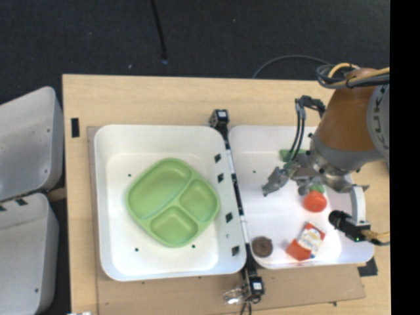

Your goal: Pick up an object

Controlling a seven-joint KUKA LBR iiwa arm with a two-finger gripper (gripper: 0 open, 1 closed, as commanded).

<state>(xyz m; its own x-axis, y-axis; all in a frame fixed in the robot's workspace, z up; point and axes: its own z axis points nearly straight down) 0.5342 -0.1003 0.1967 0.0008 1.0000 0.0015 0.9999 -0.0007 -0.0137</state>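
The gripper (314, 188) hangs low in the right bin (262, 149), just above the orange object (315, 201); whether its claw is spread cannot be told. Nothing looks lifted, so the pick seems not yet done.

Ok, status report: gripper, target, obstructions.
Gripper low in right bin, nothing seen between its fingers. Orange ball, red-white packet, brown puck loose in that bin. Green tray in left bin.
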